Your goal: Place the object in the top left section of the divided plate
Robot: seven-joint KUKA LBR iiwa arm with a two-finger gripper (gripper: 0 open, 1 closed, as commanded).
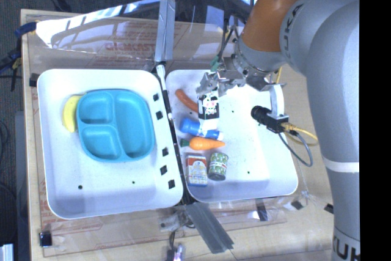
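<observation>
Claw point(209, 90) low over right bin point(269, 162)

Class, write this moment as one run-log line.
gripper: over right bin | divided plate: left bin, sections bare | banana: beside plate

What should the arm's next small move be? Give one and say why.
Probably a short lift straight up. The gripper sits over the right bin at a small black-and-white carton, while the blue divided plate lies in the left bin. Rising first would likely clear the sausage, blue bottle and carrot nearby.
</observation>
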